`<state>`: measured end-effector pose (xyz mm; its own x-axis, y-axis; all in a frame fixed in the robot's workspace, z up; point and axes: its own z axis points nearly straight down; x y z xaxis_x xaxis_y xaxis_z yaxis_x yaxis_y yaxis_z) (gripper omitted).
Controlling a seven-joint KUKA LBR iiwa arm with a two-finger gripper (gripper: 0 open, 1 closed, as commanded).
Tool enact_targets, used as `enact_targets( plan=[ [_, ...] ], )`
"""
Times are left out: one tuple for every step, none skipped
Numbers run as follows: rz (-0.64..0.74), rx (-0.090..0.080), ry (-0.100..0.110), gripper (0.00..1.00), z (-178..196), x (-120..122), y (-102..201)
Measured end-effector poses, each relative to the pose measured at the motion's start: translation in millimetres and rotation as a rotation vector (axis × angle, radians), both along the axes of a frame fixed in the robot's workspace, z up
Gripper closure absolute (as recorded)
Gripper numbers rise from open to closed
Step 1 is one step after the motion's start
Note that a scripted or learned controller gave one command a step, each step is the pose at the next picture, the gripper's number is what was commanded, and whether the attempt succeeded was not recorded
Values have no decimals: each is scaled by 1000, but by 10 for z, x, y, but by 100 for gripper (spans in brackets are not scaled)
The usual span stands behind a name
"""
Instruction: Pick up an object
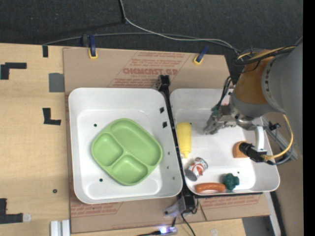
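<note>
Bare floor of the right bin [216, 151] between banana [184, 137] and orange piece [240, 150].

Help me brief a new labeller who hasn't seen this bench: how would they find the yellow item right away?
Look at the right white bin, the one the arm reaches into. Along its left wall, beside the divider between bins, lies the yellow banana-like object, stretched lengthwise. It is the bin's only yellow thing; just below it sits a red-and-white can.

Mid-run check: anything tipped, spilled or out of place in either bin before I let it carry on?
Nothing stands out. The green plate lies flat in the left bin. In the right bin, the banana, can, sausage and green toy lie loose, as expected.
</note>
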<state>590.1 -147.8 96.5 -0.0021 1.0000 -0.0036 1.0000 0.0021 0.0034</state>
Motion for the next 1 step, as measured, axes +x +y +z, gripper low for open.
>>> enact_targets(
  plan=[
    [0,3,1,100,425,39,1]
  ],
)
